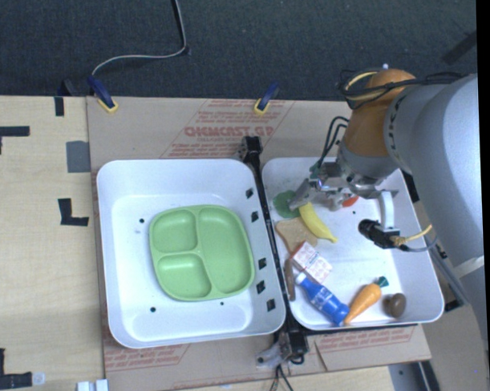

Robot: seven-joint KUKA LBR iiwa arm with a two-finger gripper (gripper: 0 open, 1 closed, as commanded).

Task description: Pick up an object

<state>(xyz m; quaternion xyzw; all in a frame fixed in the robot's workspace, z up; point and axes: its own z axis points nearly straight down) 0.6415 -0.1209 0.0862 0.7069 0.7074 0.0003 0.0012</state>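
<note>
Hand (329,192) low in right bin (417,293), just above banana (316,221); grip state unclear, can't tell. Nothing visibly lifted — pick not done yet.

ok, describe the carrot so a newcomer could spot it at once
Look in the right-hand shallow white bin, toward its near edge. The orange plastic carrot with a green tip lies at a slant there, between the blue tube with a white cap and a small brown rounded object. It is the only orange, tapered item.
</note>
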